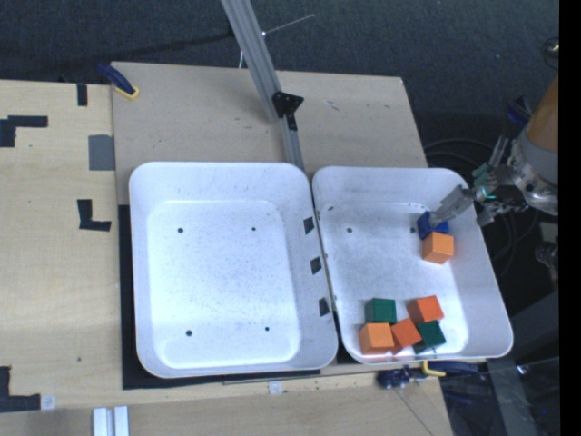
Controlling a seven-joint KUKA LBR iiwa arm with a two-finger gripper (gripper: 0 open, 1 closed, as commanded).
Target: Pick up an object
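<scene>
2 blocks sit right at the gripper (434,218) tip: a blue block (427,225) touching it and an orange block (438,247) just below. Whether anything is pinched, I cannot tell. It looks like the reach-and-grasp step in the right bin (363,189). Next it needs a firm close, then a straight lift. 5 more blocks (401,326) lie well below.

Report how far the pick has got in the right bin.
Done: the gripper has reached into the right bin, down by a blue block and an orange block. In hand: nothing that I can confirm; the contact is too small to read. Left: grasp and lift one block. The cluster of orange and green blocks near the front rim lies untouched.
</scene>
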